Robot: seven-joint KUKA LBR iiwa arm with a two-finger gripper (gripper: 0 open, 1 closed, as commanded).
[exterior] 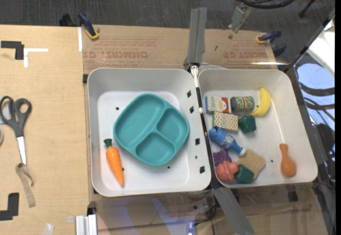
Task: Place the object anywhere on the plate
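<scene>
The carrot [114,160], lying lower left beside the teal plate [152,129], is judged light, rigid and slippery, best pinched mid-body; the gripper [240,17], upper right, cannot be read

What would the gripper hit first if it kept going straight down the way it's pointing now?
Probably the brown cardboard behind the right bin. The gripper hangs high at the top of the view, pointing down over that strip. Depth is unclear from this slanted camera, so it might instead reach the bin's back rim.
</scene>
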